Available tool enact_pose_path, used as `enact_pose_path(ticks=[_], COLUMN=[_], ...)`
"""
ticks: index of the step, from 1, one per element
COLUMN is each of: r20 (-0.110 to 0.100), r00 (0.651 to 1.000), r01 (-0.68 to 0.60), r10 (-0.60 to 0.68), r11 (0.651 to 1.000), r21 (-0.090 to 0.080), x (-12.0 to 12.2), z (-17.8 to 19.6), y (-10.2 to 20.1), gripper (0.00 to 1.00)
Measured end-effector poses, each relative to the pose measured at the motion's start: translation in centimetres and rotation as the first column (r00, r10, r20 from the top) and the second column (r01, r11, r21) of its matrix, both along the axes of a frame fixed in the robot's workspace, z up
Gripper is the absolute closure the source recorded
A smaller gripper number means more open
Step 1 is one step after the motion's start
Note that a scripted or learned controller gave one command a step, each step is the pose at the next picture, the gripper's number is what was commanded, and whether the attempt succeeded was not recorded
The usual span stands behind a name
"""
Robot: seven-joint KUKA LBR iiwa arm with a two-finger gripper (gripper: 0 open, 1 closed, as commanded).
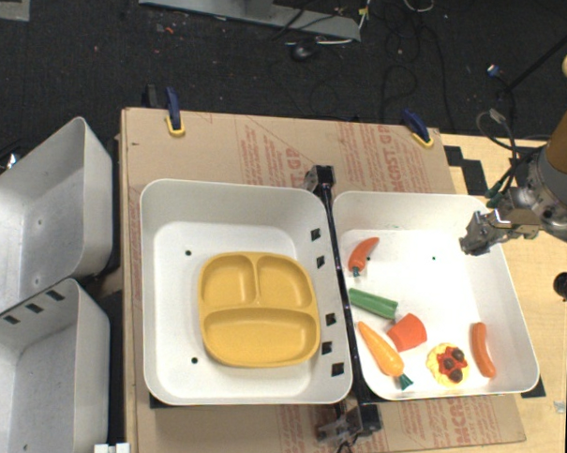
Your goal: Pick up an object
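Sausage [483,350], the nearest toy food, lies lengthwise along the right bin's [506,278] right wall near its front corner. The hand [478,233] hovers above the same wall farther back; its grip state cannot be told.

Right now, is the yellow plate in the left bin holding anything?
Empty. The yellow plate shows bare compartments; the toy food lies in the right bin.

You have two shallow white plastic bins [160,262] side by side; the left one holds one yellow three-compartment plastic tray [258,309]. The bin right of that tray holds six toy foods: two carrots [362,253], one green cylinder [372,303], one orange-red wedge [408,331], one red sausage [483,349] and one small yellow pizza piece [447,363].
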State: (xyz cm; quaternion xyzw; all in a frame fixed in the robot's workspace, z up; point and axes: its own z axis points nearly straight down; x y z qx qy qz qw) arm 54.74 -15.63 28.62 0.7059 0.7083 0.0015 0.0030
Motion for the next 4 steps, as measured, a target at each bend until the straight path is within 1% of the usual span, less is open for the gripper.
enact_pose_path(ticks=[1, 2, 4], r20=[-0.007, -0.005, -0.005], r00=[1.000, 1.000, 1.000], r01=[-0.004, -0.005, -0.005], r10=[0.004, 0.005, 0.005], r11=[1.000, 1.000, 1.000], r21=[0.003, 0.003, 0.003], x=[0.2, 1.3, 3.9], z=[-0.7, -0.6, -3.7], y=[5.8, 11.5, 23.6], gripper=[1.00, 1.00, 1.00])
